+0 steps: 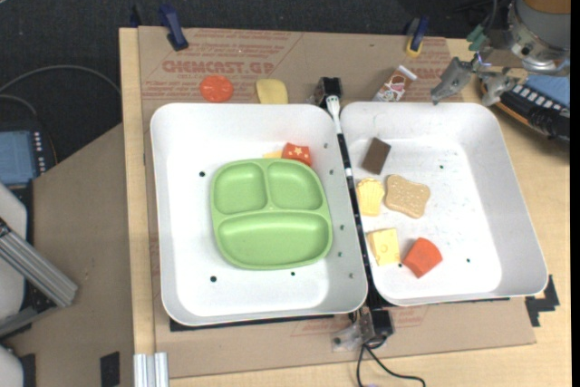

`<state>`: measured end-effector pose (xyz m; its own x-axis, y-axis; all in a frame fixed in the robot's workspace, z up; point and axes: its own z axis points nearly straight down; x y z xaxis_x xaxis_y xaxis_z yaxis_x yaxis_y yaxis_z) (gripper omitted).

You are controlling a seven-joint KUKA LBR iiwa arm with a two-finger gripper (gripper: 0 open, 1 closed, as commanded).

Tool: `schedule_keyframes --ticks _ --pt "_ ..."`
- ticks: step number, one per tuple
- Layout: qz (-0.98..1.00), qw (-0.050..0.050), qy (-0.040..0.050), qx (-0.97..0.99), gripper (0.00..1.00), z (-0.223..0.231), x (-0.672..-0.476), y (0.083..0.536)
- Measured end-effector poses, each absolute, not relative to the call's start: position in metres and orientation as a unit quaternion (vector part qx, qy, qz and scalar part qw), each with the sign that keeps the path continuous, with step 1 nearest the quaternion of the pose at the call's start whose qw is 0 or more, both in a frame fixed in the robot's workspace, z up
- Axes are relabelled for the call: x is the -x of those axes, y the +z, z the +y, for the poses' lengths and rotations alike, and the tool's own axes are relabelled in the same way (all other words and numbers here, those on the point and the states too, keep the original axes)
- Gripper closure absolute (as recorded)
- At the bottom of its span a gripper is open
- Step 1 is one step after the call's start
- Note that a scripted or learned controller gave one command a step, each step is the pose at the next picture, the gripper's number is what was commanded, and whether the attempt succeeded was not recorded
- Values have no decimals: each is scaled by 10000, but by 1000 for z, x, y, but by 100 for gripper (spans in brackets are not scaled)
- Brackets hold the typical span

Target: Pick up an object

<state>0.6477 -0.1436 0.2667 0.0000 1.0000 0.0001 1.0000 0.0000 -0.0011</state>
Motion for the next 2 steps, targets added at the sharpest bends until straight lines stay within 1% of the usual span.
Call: schedule_keyframes --ticks 1,2 --pt "-7055 85 54 7086 0 -157 -574 117" --pt "-7071 -7 -9 7071 0 -124 -559 85"
